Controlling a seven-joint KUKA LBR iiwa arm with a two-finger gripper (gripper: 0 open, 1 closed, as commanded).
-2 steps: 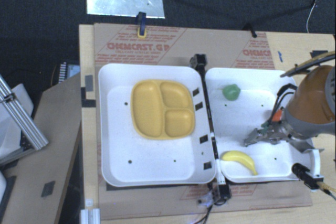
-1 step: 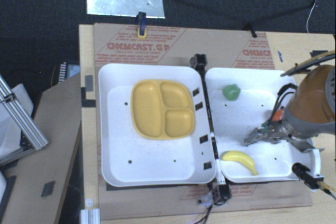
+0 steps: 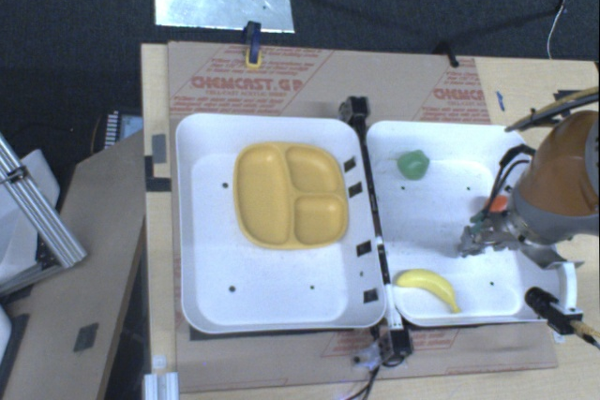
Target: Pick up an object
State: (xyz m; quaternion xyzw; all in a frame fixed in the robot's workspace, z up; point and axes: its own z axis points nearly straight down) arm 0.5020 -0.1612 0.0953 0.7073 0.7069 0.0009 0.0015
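The camera view, looking down at a slant, puts the gripper (image 3: 476, 239) low in the right bin (image 3: 441, 192), near that bin's right side. Its fingers are small and dark against the white floor, and I cannot tell whether they are spread or pressed together; nothing is visibly caught between them. Behind the fingers rises the grey wrist with its orange band, and the arm (image 3: 562, 187) leaves by the right edge.

Outward from the gripper, two candidates lie in the same bin. A yellow banana (image 3: 428, 286) rests near the front wall, below and to the left of the gripper, apart from it. A small green object (image 3: 412, 164) sits toward the back of the bin, further off, up and to the left. Across the central divider, the left bin (image 3: 206, 295) carries a yellow divided plate (image 3: 289, 195), well apart from the arm.

By my judgement the task is at the approach or descent step: the gripper is down at the bin floor but on bare white plastic, with no object under it. The next move calls for shifting over one of the objects, the banana being nearer, aligning the fingers across its narrow width, then closing and lifting.
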